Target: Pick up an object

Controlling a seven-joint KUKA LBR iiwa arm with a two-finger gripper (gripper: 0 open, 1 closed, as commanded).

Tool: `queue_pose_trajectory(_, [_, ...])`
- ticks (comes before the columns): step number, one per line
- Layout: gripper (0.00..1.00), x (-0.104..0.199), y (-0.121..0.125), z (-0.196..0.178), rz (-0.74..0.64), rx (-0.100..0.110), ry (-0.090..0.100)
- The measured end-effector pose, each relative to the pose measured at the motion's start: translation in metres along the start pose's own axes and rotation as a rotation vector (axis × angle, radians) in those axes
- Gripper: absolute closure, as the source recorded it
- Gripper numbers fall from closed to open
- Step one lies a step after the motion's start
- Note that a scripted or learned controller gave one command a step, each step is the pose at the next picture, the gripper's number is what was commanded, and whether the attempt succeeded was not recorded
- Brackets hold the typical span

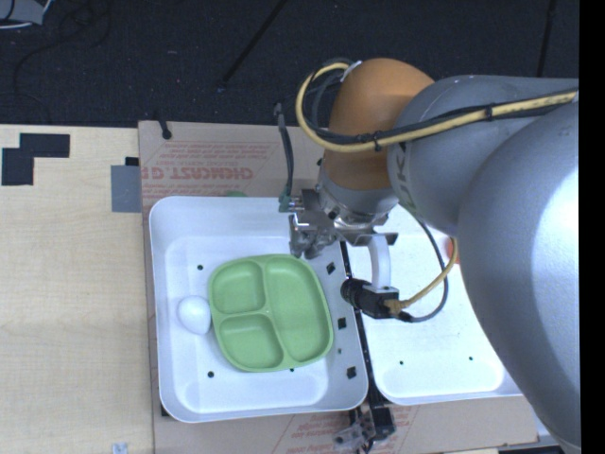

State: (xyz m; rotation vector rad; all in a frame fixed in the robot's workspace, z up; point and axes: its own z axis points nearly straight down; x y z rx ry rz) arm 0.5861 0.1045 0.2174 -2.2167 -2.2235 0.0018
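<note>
Claw (304, 236) sits low over the far right corner of the left bin (180, 218), just beyond the upper right edge of the green divided plate (269, 312). From my screen I cannot tell how the claw is set; the wrist body hides it, and I see nothing gripped. The plate lies flat in the middle of that bin, three compartments facing up. A small white ball (194, 314) rests touching the plate's left rim. To the right, the right bin (444, 367) lies under the grey arm (492, 178) on the bench (66, 282).
</note>
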Motion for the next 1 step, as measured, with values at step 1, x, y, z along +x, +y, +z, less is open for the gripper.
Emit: queue_pose_trajectory(1, [0.0, -0.0008, -0.0011, -0.0001, 0.0, 0.002, -0.001])
